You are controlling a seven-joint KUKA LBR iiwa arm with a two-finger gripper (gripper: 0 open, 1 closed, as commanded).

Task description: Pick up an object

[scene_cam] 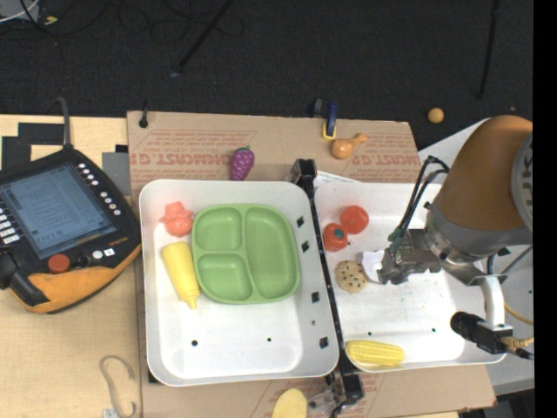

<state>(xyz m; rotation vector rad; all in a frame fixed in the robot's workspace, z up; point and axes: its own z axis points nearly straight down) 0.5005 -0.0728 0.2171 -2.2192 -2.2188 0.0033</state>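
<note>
Position report: my gripper (pixel 389 271) sits low inside the right bin (pixel 418 338), near that bin's middle, with my grey arm (pixel 483 190) and its orange band reaching in from the right edge of the view. The state of my jaws cannot be told; the wrist housing and cabling hide them from above, and no object is visible between them.

Objects in the right bin:
- A toy cookie (pixel 352 276) with dark chips lies just left of my gripper, close to it; whether they touch cannot be determined.
- A small white item (pixel 372 264) lies between the cookie and my gripper; its identity is unclear.
- A red toy tomato (pixel 335 236) rests near the divider between the bins, above the cookie.
- A second red round toy (pixel 354 219) sits just beside the tomato, up and to its right.
- A toy corn cob (pixel 375 353) lies flat along the near rim of the bin, well apart from my gripper.

Objects in the left bin (pixel 226 355):
- A green sectioned plate (pixel 245 253) with three compartments.
- A yellow toy bottle (pixel 181 273) lying just left of the plate.
- A pink toy (pixel 177 219) above the bottle, at the bin's far left corner.

Outside the bins, on the cardboard: purple toy grapes (pixel 242 163), an orange toy gourd (pixel 346 145), and a yellow toy (pixel 290 403) at the near edge. A teach pendant (pixel 61 225) rests on the bench to the left.
</note>
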